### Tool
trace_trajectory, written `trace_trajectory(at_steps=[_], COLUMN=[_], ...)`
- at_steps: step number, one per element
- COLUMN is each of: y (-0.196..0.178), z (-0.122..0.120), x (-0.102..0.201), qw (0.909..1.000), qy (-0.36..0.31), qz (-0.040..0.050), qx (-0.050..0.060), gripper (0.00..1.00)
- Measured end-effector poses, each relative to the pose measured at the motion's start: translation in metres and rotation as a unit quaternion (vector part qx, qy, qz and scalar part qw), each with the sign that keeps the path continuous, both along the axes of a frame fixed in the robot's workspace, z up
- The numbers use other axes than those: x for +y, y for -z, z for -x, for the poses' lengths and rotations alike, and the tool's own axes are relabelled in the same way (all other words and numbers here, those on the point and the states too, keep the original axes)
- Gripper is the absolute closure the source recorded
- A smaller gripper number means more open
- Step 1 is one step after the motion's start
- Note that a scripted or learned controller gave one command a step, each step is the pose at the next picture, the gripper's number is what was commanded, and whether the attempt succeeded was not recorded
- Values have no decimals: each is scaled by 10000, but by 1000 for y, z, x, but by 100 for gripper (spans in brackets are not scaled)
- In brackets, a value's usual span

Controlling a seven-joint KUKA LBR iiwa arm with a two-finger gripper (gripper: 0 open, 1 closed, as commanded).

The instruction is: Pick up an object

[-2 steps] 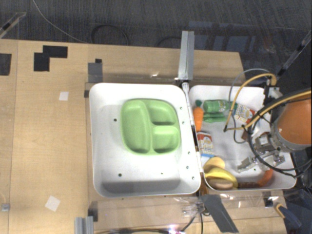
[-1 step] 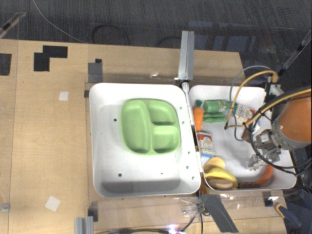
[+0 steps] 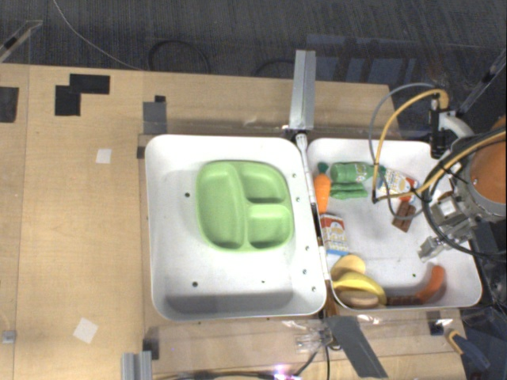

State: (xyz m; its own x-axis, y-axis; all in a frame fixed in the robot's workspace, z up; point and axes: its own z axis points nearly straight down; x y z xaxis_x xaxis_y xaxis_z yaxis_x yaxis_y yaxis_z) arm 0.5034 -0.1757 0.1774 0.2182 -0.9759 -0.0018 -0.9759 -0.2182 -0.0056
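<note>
stage: pick not yet made | gripper (image 3: pixel 434 248): right bin's (image 3: pixel 396 279) right edge, finger state can't tell, nothing seen held | objects: carrot (image 3: pixel 322 192), banana (image 3: pixel 354 279), sausage (image 3: pixel 430 283) lying in bin

The surface (image 3: pixel 71 236) is light brown wood. Two white bins sit on it side by side, touching in the middle. The left bin (image 3: pixel 170 291) is the bigger one. The right bin (image 3: pixel 380 244) is close to the right edge. Some black shapes (image 3: pixel 79 92) are near the top left of the surface. Two small pale squares (image 3: pixel 104 156) lie flat on the wood at the left.
</note>
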Motion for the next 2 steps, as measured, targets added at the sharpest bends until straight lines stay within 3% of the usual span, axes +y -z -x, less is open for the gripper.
trace_trajectory(at_steps=[1,2], y=[-48,-11], z=[-19,-54], x=[-23,-19], qw=[9893,9585], qy=[-1457,-2853], qz=[-1,-8], qx=[7,14], gripper=[100,100])
